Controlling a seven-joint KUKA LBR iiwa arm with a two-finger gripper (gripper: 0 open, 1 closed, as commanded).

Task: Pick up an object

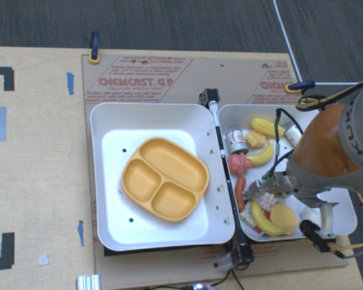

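Note:
The right bin (346,217) holds a heap of toy foods. At its back lie a yellow corn cob (265,125), a small tin can (235,140) and a banana (264,155). A pink piece (237,162) and a red sausage (239,190) lie along its left wall. A second banana (260,220) and a yellow lemon (284,217) sit at the front. My gripper (261,192) is low in this bin, just above the front banana and right of the sausage. The arm's wrist hides what lies under it.
The left bin (106,162) holds a yellow three-compartment plate (164,179) in its middle. A black divider clip (210,96) sits between the bins at the back. Cables run along the right bin's front and back edges.

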